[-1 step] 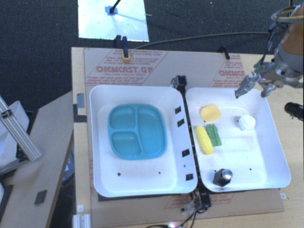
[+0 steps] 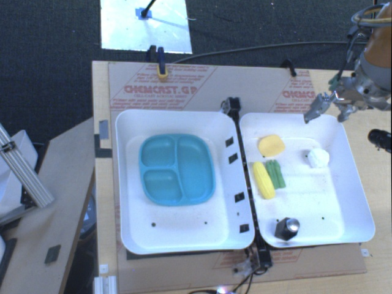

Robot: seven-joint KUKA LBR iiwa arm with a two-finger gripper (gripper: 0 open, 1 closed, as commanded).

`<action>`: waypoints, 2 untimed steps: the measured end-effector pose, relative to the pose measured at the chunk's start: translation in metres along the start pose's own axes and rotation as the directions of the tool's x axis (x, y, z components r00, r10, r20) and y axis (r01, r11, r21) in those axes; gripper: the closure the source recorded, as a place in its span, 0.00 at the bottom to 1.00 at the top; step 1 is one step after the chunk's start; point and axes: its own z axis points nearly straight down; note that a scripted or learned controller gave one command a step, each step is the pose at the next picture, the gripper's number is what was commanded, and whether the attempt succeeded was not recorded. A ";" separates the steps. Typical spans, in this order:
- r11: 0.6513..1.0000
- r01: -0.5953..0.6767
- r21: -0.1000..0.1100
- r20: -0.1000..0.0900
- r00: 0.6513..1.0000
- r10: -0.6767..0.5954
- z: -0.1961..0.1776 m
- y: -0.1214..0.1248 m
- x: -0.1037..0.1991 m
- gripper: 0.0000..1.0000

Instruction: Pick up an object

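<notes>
Pincer [image 2: 326, 107] spread open, holding nothing, above right bin's [image 2: 358, 182] far rim | nearest target: small white crumpled lump [image 2: 318, 158], just nearward of pincer, in the bin's far-right part.

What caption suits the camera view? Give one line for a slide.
End effector open above right bin holding corn, yellow lump, white lump; blue tray in left bin.

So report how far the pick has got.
Done: nothing is lifted. The yellow corn, green piece, yellow round piece, white lump and dark metal object all lie in the right bin. In hand: the gripper hovers over that bin's far rim, holding nothing. Left: descend, grasp, lift.
</notes>
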 end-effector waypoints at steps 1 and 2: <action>1.000 -0.002 0.004 0.000 1.000 0.002 0.045 -0.005 -0.007 0.00; 1.000 -0.002 0.002 0.000 1.000 0.002 0.087 -0.007 -0.006 0.00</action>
